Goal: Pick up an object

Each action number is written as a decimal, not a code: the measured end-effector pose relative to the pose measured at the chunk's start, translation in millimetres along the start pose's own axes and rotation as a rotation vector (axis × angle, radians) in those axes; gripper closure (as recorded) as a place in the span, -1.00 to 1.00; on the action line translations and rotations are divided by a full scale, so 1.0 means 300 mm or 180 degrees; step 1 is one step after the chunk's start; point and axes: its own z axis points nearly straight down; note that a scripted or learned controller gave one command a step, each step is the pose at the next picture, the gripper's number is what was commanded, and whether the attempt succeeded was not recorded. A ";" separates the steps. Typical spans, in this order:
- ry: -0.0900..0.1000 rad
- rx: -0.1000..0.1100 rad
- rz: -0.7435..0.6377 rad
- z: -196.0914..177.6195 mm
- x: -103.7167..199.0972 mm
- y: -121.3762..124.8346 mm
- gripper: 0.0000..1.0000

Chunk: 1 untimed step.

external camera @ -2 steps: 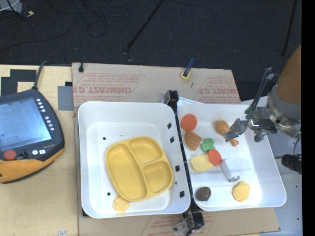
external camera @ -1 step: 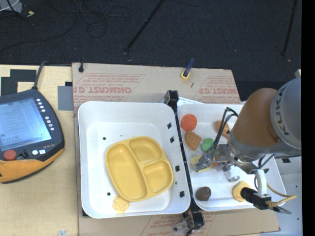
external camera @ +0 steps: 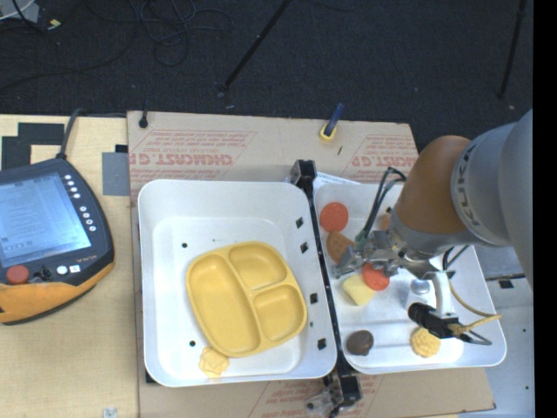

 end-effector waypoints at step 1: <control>-0.0005 -0.0023 0.0034 -0.051 -0.011 0.002 1.00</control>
